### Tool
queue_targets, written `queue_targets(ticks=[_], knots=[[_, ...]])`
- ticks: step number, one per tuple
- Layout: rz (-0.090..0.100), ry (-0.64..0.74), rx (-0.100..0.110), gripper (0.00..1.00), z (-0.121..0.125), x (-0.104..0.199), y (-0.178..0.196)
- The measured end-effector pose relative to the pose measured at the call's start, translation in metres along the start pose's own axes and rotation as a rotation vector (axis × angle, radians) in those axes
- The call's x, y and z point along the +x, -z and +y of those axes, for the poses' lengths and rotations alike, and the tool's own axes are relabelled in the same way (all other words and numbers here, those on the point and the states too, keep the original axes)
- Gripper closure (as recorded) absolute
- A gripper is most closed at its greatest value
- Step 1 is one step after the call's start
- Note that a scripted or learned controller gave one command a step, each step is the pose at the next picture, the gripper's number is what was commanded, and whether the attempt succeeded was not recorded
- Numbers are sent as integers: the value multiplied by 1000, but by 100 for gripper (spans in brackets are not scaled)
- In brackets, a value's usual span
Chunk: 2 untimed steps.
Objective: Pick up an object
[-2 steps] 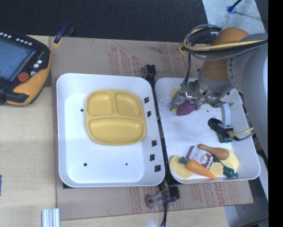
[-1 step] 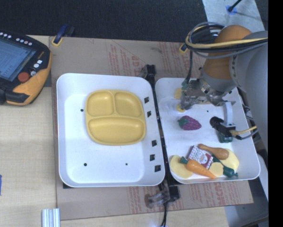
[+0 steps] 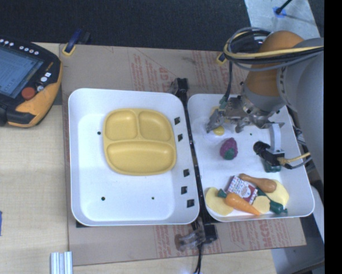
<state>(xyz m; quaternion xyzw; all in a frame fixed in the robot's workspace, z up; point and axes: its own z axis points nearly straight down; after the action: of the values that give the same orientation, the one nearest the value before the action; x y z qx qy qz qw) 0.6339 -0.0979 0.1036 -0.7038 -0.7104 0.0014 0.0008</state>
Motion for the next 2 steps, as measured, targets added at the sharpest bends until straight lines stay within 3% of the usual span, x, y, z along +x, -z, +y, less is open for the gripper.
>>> queue_targets(ticks=[1,2], knots=[[0,-2,-4,0,24,-7,-11],[0,-7,-3,0,23,-32,-11]])
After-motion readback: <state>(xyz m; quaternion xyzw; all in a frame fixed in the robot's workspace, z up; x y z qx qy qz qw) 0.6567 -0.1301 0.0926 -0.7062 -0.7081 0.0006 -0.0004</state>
